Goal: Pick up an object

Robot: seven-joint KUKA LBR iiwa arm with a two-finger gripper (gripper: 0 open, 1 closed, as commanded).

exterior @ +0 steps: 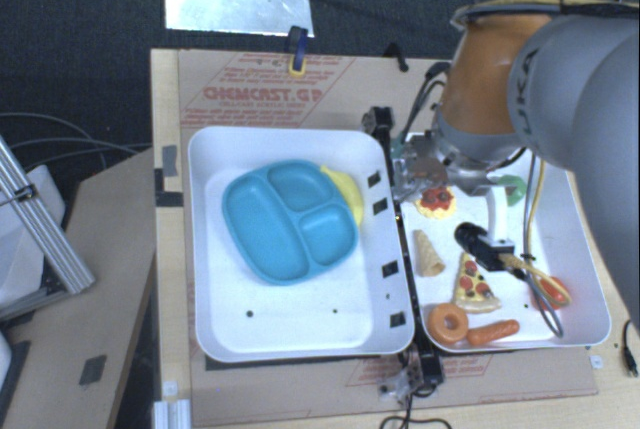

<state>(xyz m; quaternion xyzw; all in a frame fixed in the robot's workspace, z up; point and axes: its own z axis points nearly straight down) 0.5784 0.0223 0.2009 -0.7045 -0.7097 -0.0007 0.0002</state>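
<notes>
Over right bin (590,312) | claw (416,179) half hidden under arm (560,87) | apart or together unclear

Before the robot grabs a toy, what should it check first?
1. Toys are there to grab: ok. The right bin holds a pizza slice, a donut and more.
2. Gripper over that bin: ok. The gripper is at its far left corner.
3. A toy lies close by: ok. The red and yellow toy sits just beside it.
4. Toys lie apart: not ok. The donut touches the orange toy.
5. Blue plate out of the way: ok, in the left bin.
6. Green toy reachable: cannot tell, the arm partly hides it.
</notes>
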